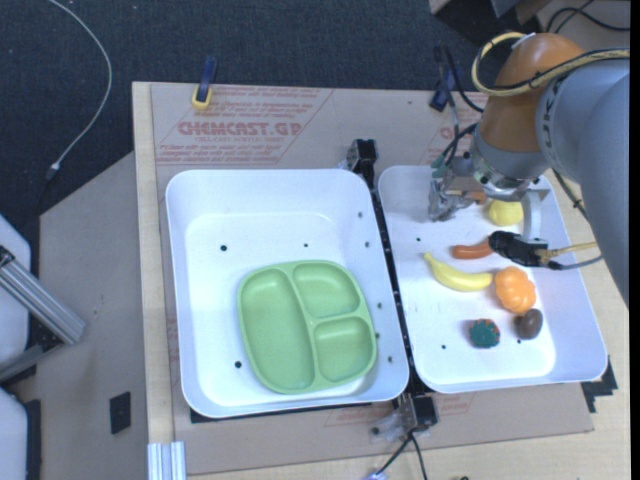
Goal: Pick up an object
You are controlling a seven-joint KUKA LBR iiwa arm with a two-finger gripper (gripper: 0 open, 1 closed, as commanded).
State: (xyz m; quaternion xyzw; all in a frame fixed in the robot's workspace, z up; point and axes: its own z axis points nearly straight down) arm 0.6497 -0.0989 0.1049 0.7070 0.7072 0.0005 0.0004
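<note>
1. I see the gripper (443,206) over the right bin (575,363); its opening I cannot tell.
2. The banana (457,274) lies mid-bin, looking light and smooth; I'd pinch its middle.

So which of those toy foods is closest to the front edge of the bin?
The green-blue ball; the brown piece, orange and banana lie farther back.

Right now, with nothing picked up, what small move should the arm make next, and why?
Probably a short shift toward the lower bin edge, then down. The gripper hangs over bare floor at the top of the right bin, while the toys lie just beyond it: the carrot nearest, then the banana.
</note>
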